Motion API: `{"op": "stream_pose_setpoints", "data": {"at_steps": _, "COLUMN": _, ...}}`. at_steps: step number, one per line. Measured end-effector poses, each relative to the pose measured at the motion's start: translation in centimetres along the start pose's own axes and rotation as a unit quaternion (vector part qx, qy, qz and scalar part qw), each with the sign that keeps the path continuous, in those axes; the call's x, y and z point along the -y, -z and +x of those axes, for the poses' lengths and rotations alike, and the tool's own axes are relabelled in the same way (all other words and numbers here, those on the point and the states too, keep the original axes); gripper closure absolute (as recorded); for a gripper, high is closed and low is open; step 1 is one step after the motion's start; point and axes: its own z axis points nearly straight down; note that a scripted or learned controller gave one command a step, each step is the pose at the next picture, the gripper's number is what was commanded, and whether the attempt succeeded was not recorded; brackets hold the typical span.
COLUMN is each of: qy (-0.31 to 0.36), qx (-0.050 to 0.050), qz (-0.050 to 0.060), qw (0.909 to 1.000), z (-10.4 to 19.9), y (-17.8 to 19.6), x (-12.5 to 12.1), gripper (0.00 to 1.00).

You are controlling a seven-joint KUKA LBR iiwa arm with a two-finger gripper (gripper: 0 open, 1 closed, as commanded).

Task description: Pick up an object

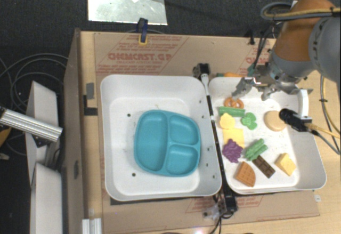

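Note:
My gripper (pixel 254 90) hovers over the far part of the right bin (pixel 314 171), its two fingers spread apart and open with nothing between them. Just below its left finger lies a brown pretzel (pixel 233 103). Toy foods fill the bin: a green pod (pixel 237 112), yellow pieces (pixel 229 121), a tan round cookie (pixel 274 121), purple grapes (pixel 232 151), green beans (pixel 254 148), an orange waffle (pixel 245 174), a brown chocolate bar (pixel 263 166) and a yellow cheese wedge (pixel 286 164).
The left bin (pixel 114 121) holds a teal divided plate (pixel 168 142). A small orange piece (pixel 232 74) sits at the right bin's far rim. A black cylinder with a cable (pixel 290 117) juts from the wrist over the cookie's right side.

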Motion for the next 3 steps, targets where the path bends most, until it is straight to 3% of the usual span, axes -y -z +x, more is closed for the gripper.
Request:
{"op": "stream_pose_setpoints", "data": {"at_steps": 1, "qy": -0.004, "qx": -0.002, "qz": 0.0, "qw": 1.0, "z": -0.3, "y": -10.7, "x": 10.1, "gripper": 0.0}}
{"op": "stream_pose_setpoints", "data": {"at_steps": 2, "qy": -0.002, "qx": -0.001, "qz": 0.002, "qw": 1.0, "z": -0.5, "y": -10.6, "x": 13.4, "gripper": 0.0}}
{"op": "stream_pose_setpoints", "data": {"at_steps": 3, "qy": 0.001, "qx": 0.001, "qz": -0.003, "qw": 1.0, "z": -2.7, "y": -10.4, "x": 6.6, "gripper": 0.0}}
